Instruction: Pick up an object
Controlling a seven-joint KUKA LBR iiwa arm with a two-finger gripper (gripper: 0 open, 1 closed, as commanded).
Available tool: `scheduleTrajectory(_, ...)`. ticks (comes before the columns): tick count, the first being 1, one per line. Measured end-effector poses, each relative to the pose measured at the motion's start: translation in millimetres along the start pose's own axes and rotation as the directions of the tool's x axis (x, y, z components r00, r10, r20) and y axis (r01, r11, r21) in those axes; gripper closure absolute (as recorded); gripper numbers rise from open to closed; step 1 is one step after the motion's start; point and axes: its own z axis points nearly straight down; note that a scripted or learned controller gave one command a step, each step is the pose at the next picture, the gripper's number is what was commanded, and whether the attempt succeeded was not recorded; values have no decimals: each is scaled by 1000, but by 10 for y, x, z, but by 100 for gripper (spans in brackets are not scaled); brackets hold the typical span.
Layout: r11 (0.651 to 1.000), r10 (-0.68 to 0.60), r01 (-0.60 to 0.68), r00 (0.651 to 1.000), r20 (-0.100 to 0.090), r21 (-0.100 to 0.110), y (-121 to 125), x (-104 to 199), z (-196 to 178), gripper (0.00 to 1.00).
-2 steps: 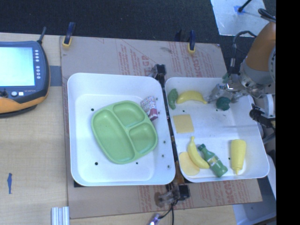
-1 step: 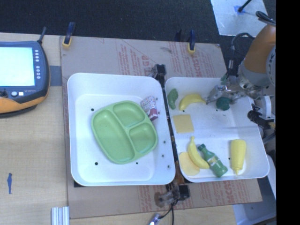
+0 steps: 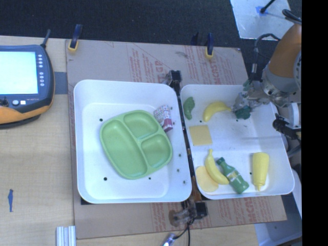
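Banana (image 3: 216, 109) lies just left of the tool (image 3: 243, 110), long axis roughly left-right; tool's grip state unclear.

You see a wooden bench (image 3: 36, 158) bearing a brown cardboard sheet (image 3: 148, 63), two shallow white bins (image 3: 84, 137) (image 3: 279, 152), and a grey-orange handheld screen pendant (image 3: 23, 83).

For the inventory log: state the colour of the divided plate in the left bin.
Light green, seen in the camera view: divided plate.

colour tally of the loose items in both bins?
Green: 4 - divided plate, pepper, bottle, small piece at the gripper
Yellow: 5 - two bananas, square, disc, corn
Red-white: 1 - packet
Total: 10
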Motion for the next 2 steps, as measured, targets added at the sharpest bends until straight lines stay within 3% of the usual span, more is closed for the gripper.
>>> scheduleTrajectory(1, 1000, 7, -7, 1000, 0, -6, -1, 373, -871, 100)
scheduleTrajectory(2, 1000, 9, -9, 1000, 0, -3, -643, 691, -1399, 100)
